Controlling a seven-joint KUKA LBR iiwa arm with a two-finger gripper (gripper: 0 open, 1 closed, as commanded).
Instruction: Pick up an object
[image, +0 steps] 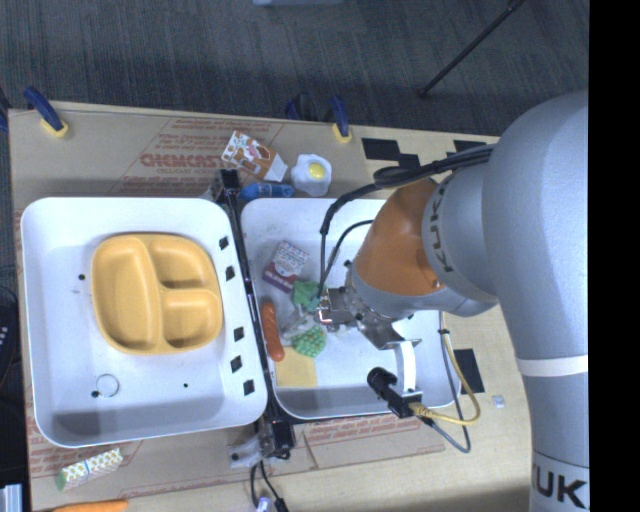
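**A:** Where is the gripper?

**B:** The gripper (325, 310) is low in the right bin (345, 395), at the left-hand side of it. It hangs under the orange band of the arm (480, 230), which comes in from the right.

**A:** Spread or closed?

**B:** I cannot tell; the wrist covers it from above, and I see nothing held.

**A:** What is nearest to it?

**B:** A small cluster. A green piece (304, 294) lies just beside its upper left, and a knobbly green piece (311, 343) just below it. Whether either one touches the gripper, I cannot tell.

**A:** And farther out?

**B:** A crumpled packet (287, 260) lies above the green pieces. An orange sausage-shaped item (272, 332) lies lengthwise along the bin's left wall. A flat yellow slice (296, 372) sits below the knobbly green piece, near the front wall.

**A:** The other bin?

**B:** The left bin (50, 300) holds a yellow divided tray (155, 292), well apart from the gripper.

**A:** Anything outside the bins?

**B:** Behind them on the bench (150, 135) are a small carton (245, 152), a blue item (268, 189) and a yellow-and-white item (312, 173). A patterned wrapper (90, 467) lies at the front left corner.
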